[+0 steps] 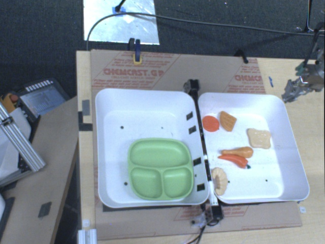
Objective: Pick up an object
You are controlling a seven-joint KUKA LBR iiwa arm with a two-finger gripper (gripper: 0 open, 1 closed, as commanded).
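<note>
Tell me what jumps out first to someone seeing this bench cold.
The green divided tray dominates the left bin. In the right bin, the red-orange pieces draw the eye: a round red slice near the divider and a red pepper under an orange carrot-like piece.

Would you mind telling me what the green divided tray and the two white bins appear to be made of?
The green divided tray looks like moulded plastic with a satin finish: one even colour, rounded compartment walls, soft highlights. The left bin and the right bin look like thin formed plastic, smooth and slightly glossy, with rounded corners and turned-over rims, though the view cannot rule out coated metal.
</note>
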